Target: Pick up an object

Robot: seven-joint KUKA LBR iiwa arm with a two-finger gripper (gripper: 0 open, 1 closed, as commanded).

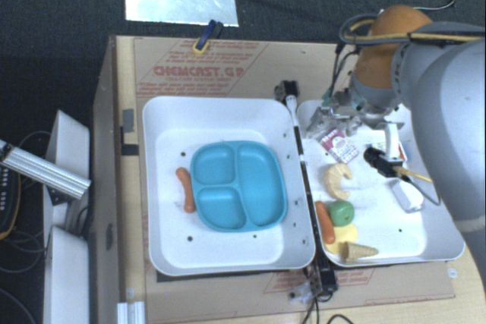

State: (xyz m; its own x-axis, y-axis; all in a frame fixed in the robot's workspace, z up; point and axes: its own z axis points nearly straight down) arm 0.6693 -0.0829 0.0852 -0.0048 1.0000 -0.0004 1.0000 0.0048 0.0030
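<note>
One gripper over the red-white packet at the right bin's far-left corner; finger state: cannot tell. Recommend descending straight, centred on packet, clear of bin wall.

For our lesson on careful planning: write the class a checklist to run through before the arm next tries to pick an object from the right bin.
1. Tool over the right bin: ok, at its far left corner.
2. Target near the tool: ok, the pink-and-white packet lies just below it.
3. Packet between the tool's fingers: cannot tell.
4. Neighbours clear of the packet: ok, the pale croissant-like piece lies apart.
5. Bin wall close to the tool: not ok, the divider is right beside it.
6. Left bin's blue tray and sausage out of the way: ok.
</note>
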